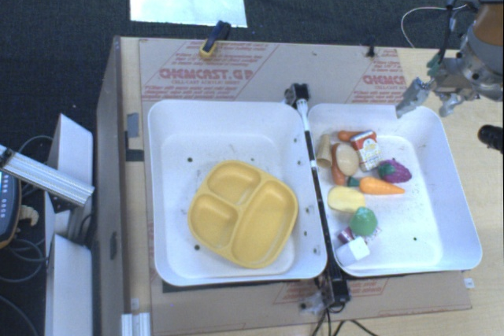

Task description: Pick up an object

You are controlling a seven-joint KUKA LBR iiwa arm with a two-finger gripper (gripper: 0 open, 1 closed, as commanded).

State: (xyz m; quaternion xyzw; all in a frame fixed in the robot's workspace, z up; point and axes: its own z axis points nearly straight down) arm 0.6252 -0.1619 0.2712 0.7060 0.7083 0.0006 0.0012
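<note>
From the camera above the desk [236, 63], the claw [431, 97] hangs at the far right corner of the right bin [453, 193], just over its rim. Its two fingers stand spread wide with nothing between them.

The things to pick lie clustered in the left half of that bin, toward the divider between the bins. Taking the carrot [381, 186] as the landmark: it lies near the middle of the cluster, long axis running roughly left to right, tip pointing right. A purple vegetable [395, 169] touches it on the far side, a small carton [367, 149] sits beyond that, a pale yellow piece [345, 199] lies just left and nearer, and a green ball [363, 223] nearer again.

From the claw, the carrot lies nearer the camera and somewhat left, so the reach probably goes inward and down. The left bin [169, 169] holds a yellow divided plate [242, 212].
</note>
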